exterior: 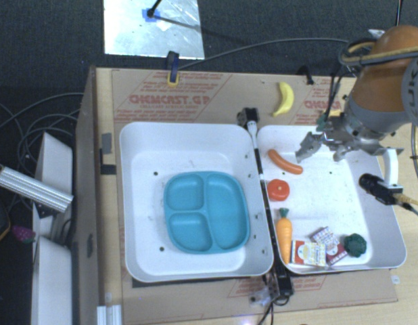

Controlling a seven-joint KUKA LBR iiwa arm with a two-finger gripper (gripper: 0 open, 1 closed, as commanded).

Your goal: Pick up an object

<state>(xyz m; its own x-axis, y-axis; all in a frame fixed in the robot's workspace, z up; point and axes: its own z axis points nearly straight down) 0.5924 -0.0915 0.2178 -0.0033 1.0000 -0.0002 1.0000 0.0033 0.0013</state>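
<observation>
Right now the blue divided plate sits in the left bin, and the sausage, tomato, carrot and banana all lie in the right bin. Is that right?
Not quite. The banana lies outside the bins, on the board behind the right bin, as the camera view shows. The blue divided plate sits in the left bin, and the sausage, tomato and carrot lie in the right bin.

open floor mid right bin (371, 256), hot dog (285, 162), tomato (279, 190), carrot (283, 230) crowding its left edge
</observation>
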